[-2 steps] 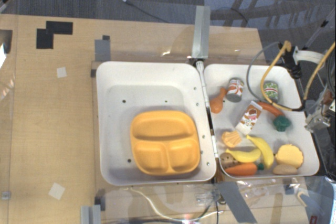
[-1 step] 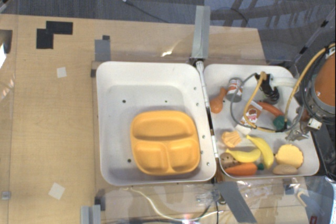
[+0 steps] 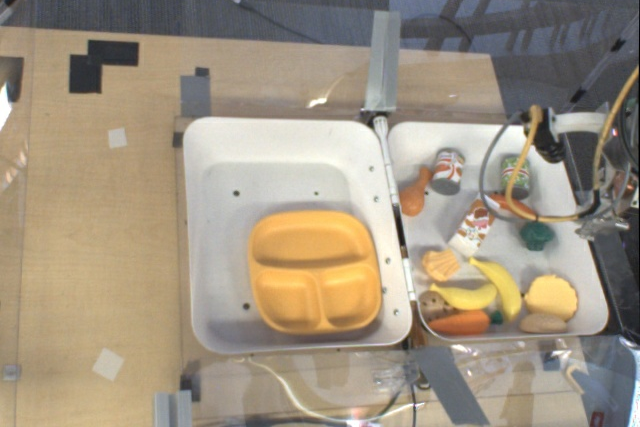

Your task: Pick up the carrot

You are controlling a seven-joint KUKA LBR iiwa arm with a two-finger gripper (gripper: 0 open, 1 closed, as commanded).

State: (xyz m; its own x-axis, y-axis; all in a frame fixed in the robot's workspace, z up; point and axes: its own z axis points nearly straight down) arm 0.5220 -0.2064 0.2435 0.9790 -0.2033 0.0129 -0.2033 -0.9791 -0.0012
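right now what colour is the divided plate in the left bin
Yellow-orange, plain, no pattern: the divided plate shows clearly in the camera view.

You cannot make out the two-finger gripper or the state of its fingers: the grey arm [image 3: 612, 177] is cut off by the right picture edge, with yellow and black cables [image 3: 500, 177] crossing it. The orange carrot [image 3: 459, 322] lies partly under the yellow banana [image 3: 497, 290] near the right white bin's front wall [image 3: 510, 332]. Labels on the small tin can [image 3: 447, 169] and the green-labelled can [image 3: 516, 176] are too small to read.
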